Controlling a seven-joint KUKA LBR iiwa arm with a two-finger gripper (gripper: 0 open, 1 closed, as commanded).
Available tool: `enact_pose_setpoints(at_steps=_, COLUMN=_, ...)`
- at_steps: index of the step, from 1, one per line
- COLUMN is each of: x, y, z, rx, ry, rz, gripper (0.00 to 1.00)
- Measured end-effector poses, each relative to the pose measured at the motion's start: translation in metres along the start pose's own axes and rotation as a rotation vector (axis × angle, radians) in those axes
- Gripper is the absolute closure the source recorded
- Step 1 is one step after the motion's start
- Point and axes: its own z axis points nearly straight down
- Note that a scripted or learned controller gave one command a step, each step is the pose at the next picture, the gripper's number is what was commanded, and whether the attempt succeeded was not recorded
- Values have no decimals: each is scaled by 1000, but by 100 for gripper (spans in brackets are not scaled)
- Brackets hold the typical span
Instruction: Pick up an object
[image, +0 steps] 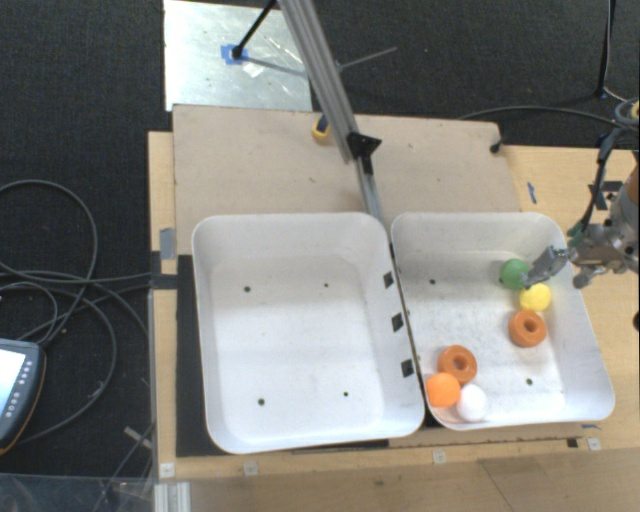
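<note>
The right bin (470, 250) holds several small objects. A green ball (513, 272) lies near its right side, with a yellow ball (536, 297) just below it and an orange ring (527, 328) below that. A second orange ring (457, 362), an orange ball (443, 389) and a white ball (471, 402) cluster at the front left corner. My gripper (564, 270) hangs over the bin's right side, open, with nothing between its fingers. Its left finger (547, 264) is just right of the green ball and above the yellow ball.
The left bin (290, 240) stands beside the right one, the two sharing a middle rim with black clips. A grey pole (335, 90) slants in from the top to that rim. Cables and a pendant (15, 385) lie on the floor at the left.
</note>
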Motion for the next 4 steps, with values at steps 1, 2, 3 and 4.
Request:
enact_pose_setpoints(at_steps=1, x=2, y=2, z=62, rx=2, ry=1, rz=2, gripper=0)
enact_pose_setpoints(at_steps=2, x=-6, y=7, z=118, rx=2, ry=1, rz=2, gripper=0)
enact_pose_setpoints(at_steps=3, x=-7, y=9, z=103, rx=-5, ry=-1, rz=2, gripper=100)
enact_pose_setpoints(at_steps=4, x=-6, y=6, z=59, rx=-7, ry=-2, rz=0, gripper=100)
